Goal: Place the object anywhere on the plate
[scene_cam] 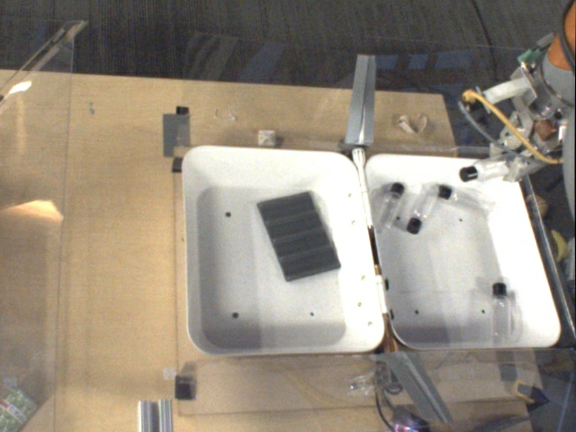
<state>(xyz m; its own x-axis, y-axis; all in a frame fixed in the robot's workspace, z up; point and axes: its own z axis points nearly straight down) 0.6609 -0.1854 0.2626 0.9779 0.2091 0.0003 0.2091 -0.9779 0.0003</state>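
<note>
A dark grey ridged plate [299, 235] lies flat in the left bin [202, 268], a little right of its middle and turned at a slant. Several clear vials with black caps lie in the right bin [531, 268]: two side by side near the back left [391, 203] [422, 211], one just right of them [454, 195], and one at the front right [502, 306]. The gripper [526, 158] hangs at the right bin's back right corner. Another black-capped vial [490, 168] juts out leftward from its end, over the bin's back rim. The grip itself is lost among cables.
A yellow cable [493, 113] loops off the wrist above the right bin. A grey metal post [362, 106] stands behind the seam between the bins. Small black brackets [178, 129] [184, 386] sit on the wooden bench left of the left bin.
</note>
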